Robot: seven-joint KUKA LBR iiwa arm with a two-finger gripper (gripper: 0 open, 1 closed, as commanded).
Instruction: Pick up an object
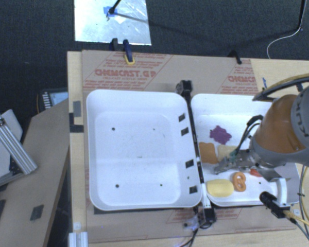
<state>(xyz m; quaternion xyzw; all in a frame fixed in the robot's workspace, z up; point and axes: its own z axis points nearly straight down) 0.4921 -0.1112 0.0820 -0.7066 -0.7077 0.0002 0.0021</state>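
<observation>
The tabletop carries a cardboard sheet printed in red with the word "CHEMCAST", readable at the upper left and again, slanted and partly cut off, at the upper right. On the cardboard sit two shallow white bins side by side, the left bin and the right bin, their inner rims touching along a row of black clips. The grey arm with its orange band reaches over the right bin from the right. Its gripper hangs low over the bin's middle, just above a tan block; whether it is released or clenched cannot be told from here. In the right bin a purple object lies near the middle, the tan block just below it, a yellow object by the front rim, and a small orange pretzel-shaped piece just beside the yellow one.
</observation>
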